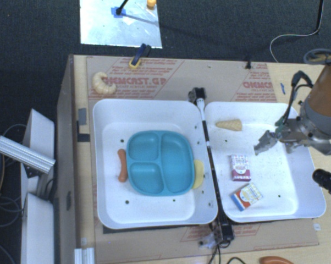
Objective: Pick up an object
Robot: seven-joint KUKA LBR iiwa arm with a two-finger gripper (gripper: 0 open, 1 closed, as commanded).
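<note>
1. My gripper (266,142) hangs over the right bin (314,202), in its upper right part, reaching in from the right.
2. Jaw state: I cannot tell whether they are apart or together; nothing is visible between them.
3. Right bin contents: a pale wedge-shaped piece (230,125) near the top left, a pink-and-white carton (240,167) below and left of my gripper, a blue-and-orange box (247,196) below that. All lie apart from me.
4. Left bin (108,202) contents: a blue divided plate (158,162) at centre, a sausage (122,165) just beside its left edge, a yellow item (198,173) partly tucked under its right edge.
</note>
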